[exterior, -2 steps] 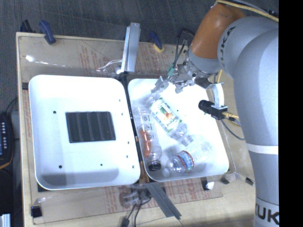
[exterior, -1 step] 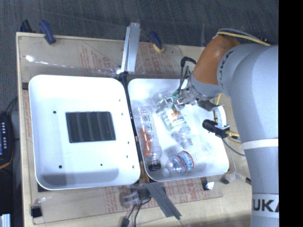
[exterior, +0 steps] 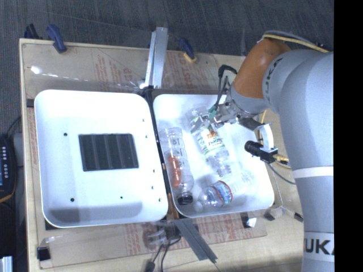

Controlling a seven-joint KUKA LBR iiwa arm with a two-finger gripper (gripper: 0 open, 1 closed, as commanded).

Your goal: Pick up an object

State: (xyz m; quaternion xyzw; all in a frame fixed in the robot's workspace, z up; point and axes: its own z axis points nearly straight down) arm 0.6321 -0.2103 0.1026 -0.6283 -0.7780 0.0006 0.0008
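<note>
Since nothing looks lifted yet, we judge the pick barely begun. At centre-left of the frame, the left bin (exterior: pixel 57 152) carries a dark grille (exterior: pixel 108 152). Right of centre, the right bin (exterior: pixel 264 188) holds clear bottles: a tube bottle (exterior: pixel 176 163) along its left wall, a labelled bottle (exterior: pixel 212 145) mid-bin, a capped bottle (exterior: pixel 218 194) lower down. All lie on the bin floor. Our hand (exterior: pixel 218 113) sits by the labelled bottle's upper end; we cannot tell whether it is apart or together. Grasp and lift remain.
</note>
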